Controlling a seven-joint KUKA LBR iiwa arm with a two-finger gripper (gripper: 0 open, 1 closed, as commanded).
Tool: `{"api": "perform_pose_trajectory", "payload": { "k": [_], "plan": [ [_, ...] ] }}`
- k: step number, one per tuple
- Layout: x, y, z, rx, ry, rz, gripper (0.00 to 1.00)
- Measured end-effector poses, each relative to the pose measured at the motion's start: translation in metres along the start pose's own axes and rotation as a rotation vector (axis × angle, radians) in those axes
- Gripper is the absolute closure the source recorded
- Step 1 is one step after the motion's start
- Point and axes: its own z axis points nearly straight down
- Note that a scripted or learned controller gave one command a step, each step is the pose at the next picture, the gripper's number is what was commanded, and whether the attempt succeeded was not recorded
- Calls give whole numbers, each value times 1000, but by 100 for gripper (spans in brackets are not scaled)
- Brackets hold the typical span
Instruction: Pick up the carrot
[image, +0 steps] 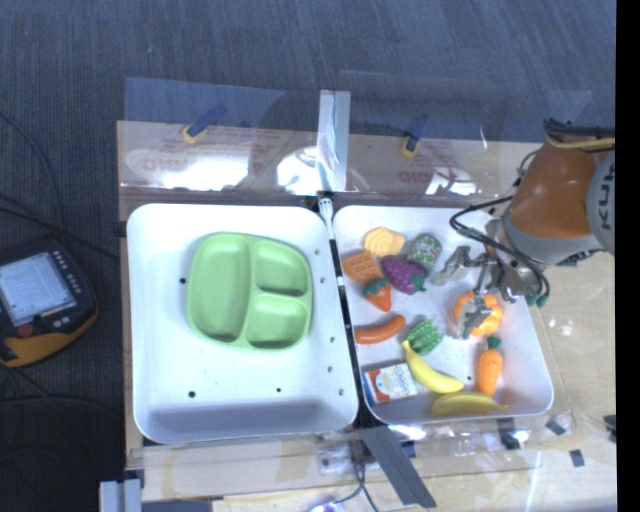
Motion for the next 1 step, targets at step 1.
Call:
{"api": "perform_pose_trajectory", "payload": {
  "k": [1],
  "plan": [
    [16, -11, 7, 2, -15, 63, 0]
  ]
}}
